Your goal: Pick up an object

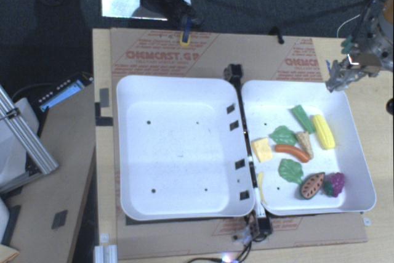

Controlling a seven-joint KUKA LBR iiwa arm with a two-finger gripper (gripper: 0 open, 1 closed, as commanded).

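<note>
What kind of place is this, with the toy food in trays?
Probably a robot test lab. Two white trays sit side by side on a bench, the right one holding plastic toy food such as a corn cob. A robot arm's pincer hangs by that tray's far corner, and cables run across the floor.

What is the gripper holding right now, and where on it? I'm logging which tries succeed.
Nothing. The gripper hangs over the right bin's top right corner, nothing between its fingers.
</note>
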